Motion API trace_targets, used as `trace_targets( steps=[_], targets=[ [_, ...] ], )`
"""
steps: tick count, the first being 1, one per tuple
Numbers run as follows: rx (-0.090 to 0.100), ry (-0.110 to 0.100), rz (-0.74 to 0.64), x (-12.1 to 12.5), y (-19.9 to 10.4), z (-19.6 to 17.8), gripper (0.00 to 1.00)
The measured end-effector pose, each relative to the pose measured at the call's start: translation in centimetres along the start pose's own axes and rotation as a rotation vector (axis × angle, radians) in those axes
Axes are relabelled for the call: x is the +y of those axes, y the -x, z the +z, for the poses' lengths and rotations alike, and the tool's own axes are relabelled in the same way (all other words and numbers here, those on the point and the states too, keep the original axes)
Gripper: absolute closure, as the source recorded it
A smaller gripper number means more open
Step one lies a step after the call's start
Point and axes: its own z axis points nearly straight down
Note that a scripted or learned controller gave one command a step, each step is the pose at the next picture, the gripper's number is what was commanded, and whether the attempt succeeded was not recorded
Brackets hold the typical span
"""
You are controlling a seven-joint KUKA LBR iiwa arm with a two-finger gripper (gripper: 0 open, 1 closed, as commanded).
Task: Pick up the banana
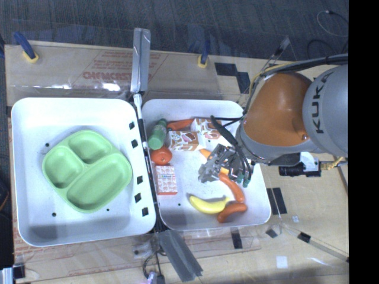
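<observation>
The yellow banana (207, 204) lies near the front edge of the right bin (177, 220), curved with its ends turned up. My gripper (211, 169) hangs over the middle of that bin, a little behind the banana and apart from it. The grey arm with its orange band reaches in from the right. An orange-red sausage (233, 186) lies just right of the gripper, and a second one (232, 212) touches the banana's right end.
The right bin also holds a green bottle (157, 135), a red-orange fruit (160, 156), a carrot (180, 124), two small cartons (183, 139), and a red packet (166, 179). The left bin (35, 218) holds a green divided plate (87, 169).
</observation>
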Motion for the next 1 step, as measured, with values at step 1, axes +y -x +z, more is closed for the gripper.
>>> trace_targets(
  steps=[1],
  targets=[
    [0.0, 0.0, 0.0, -0.01, -0.01, 0.02, 0.0]
  ],
)
